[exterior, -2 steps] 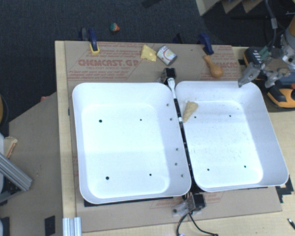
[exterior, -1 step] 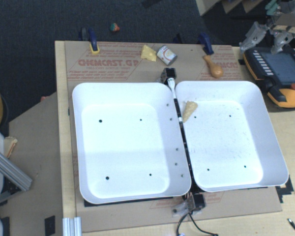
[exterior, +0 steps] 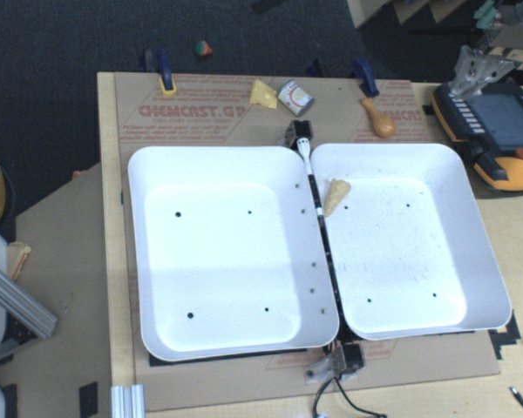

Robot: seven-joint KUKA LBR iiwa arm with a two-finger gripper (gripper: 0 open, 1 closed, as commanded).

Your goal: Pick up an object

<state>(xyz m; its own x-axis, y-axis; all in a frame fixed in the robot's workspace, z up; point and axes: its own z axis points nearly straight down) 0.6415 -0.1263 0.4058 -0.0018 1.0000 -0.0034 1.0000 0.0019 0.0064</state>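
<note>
A grey rail [exterior: 17, 301] at the left edge — and a black-and-yellow device [exterior: 497, 133] at right — are cut off.

We see one small pale tan, wedge-shaped piece [exterior: 335, 195], soft-looking like foam or sponge, lying in the right-hand shallow white bin [exterior: 471, 233]. It rests on the bin's floor near the far left corner, just beside the wall that meets the neighbouring bin. Its broader end points toward the back of the bench and it narrows toward the front. It lies flat and alone, with nothing touching it from above.
</note>
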